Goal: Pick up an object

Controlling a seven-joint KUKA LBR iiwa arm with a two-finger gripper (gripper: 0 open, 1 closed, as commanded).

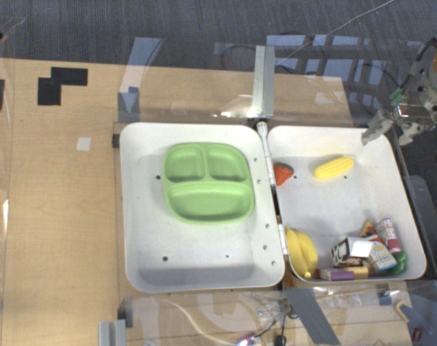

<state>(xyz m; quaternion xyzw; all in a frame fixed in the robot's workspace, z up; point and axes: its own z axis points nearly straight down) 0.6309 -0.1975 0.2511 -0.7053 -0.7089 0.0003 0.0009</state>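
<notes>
Corn (334, 168) lies crosswise in the right bin (391, 193), tip up-right; end effector (391, 125) state unclear.

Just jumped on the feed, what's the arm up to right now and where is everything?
The gripper sits at the far right corner of the right bin, above its rim, with nothing visibly between its fingers. The corn cob and a red item lie in that bin's far half; bananas and a pile of small packages lie along its near edge. The left bin holds a green divided tray.
</notes>
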